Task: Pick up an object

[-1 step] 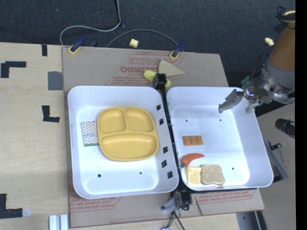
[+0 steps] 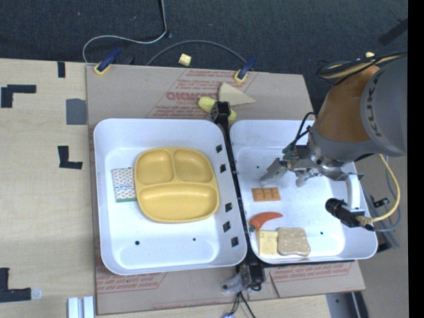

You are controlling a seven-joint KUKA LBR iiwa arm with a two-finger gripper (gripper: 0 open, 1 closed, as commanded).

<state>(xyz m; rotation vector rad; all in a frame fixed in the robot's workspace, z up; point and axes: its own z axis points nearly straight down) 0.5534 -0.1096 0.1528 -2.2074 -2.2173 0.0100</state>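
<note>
My gripper (image 2: 286,171) hovers over the middle of the right bin (image 2: 344,244), its fingers spread open with nothing between them. Just below and left of it lies a small brown waffle-like cracker (image 2: 266,194). Further toward the front lie a red-orange chili pepper (image 2: 265,218), a pale yellow cheese slice (image 2: 266,244) and a tan slice of bread (image 2: 293,242) that overlaps the cheese. The grey arm with its orange band (image 2: 348,114) reaches in from the right.
The left bin (image 2: 109,244) holds a yellow divided plate (image 2: 177,184) and a small patterned sponge (image 2: 123,183) beside it. A black divider clip (image 2: 222,111) and a yellow object (image 2: 207,103) sit at the bins' far joint. Cables trail behind the bench.
</note>
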